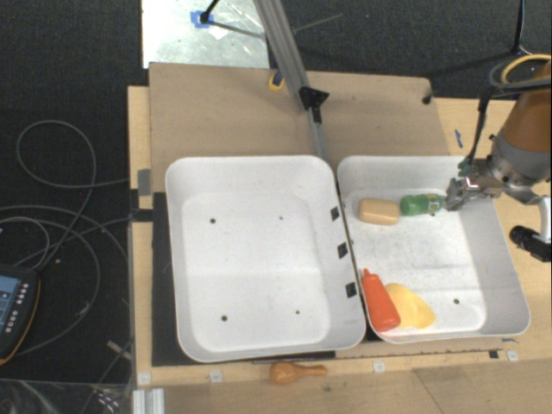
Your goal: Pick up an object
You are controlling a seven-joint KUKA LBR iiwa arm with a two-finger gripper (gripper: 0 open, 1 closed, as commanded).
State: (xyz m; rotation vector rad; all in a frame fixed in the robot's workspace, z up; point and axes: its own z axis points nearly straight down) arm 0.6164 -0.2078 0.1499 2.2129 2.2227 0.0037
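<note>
In the right bin (496,257) lie a tan block (378,211), a green object (420,204), a red bottle (379,300) and a yellow object (412,306). My gripper (455,195) hangs at the bin's upper right, just right of the green object and close to touching its end. The tan block lies against the green object's left side. The red bottle and yellow object rest together at the bin's near left corner. The arm's orange band (526,128) sits above the wrist at the right edge.
The left bin (185,231) stands beside the right one, with a divider with black clips (341,250) between them. A slanted metal pole (289,50) crosses above the bench. A tan pear-shaped object (297,371) lies on the bench in front of the bins.
</note>
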